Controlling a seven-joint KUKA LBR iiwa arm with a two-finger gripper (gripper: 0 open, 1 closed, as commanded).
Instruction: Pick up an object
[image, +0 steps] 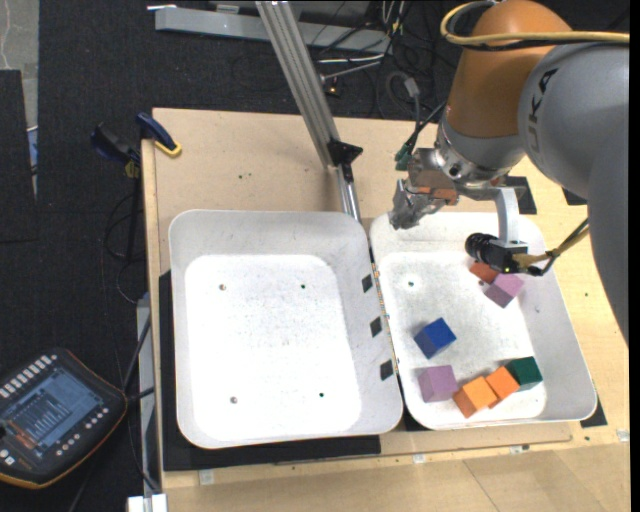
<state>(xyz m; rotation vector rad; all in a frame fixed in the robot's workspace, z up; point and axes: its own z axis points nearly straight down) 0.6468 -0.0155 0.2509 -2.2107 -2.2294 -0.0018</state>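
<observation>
Robotics lab: wooden bench (250, 160) carrying two white bins (270, 320), teach pendant (50, 415) left of bench, cables (370, 60) and aluminium strut (305, 80) behind it.

End effector (408, 212) hangs over right bin's (570, 350) far-left corner; blue cube (435, 337) lies mid-bin; left bin (190, 300) beside it

A teach pendant (50, 415) lies left of the bench (260, 165), on dark floor.

Pale wooden bench (250, 165) on dark floor (80, 250), cables (370, 60) behind
</observation>
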